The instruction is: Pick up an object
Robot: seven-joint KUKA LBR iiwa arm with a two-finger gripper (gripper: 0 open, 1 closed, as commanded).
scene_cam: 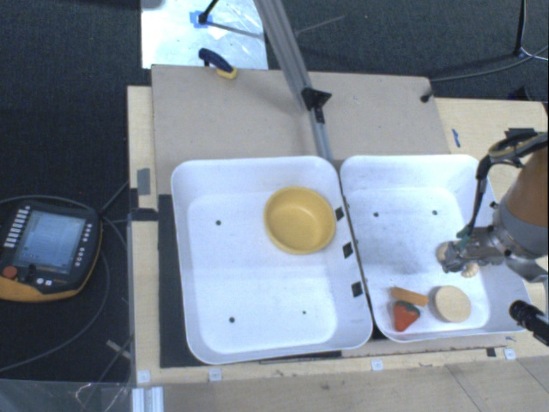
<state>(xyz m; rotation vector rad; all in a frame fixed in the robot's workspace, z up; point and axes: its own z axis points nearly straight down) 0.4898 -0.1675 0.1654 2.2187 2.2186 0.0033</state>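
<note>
Reaching in from 3 o'clock, the arm [525, 217] sits low over the right bin [403, 187], its grey body w/ the orange band up near the frame edge and a dark cable looping over the wrist. The gripper [456, 258] points toward 9 o'clock, tip hovering over the bin floor at approx the bin's 4 o'clock area. Cannot tell whether it is open or closed, too small and blurred; nothing visibly held.

Just at 5–6 o'clock from the gripper tip lies a round tan disc [451, 304], flat on the bin floor, near but apart from the tip. At 9 o'clock of the disc, just beside it, an orange and red toy [407, 310], looks like a strawberry w/ an orange piece on top; exact shape unclear. Both sit in the right bin's lower corner region.

The left bin [223, 316] holds a yellow bowl [299, 220], upright, at approx its 1 o'clock part, near the divide btwn bins.

Both bins rest on a tan board [257, 110] on the bench. A metal pole [292, 54] runs diagonally from 12 o'clock down to the bins' join. Dark carpet [69, 75] surrounds; a teach pendant [47, 247] w/ a lit screen lies at 9 o'clock on the floor.
</note>
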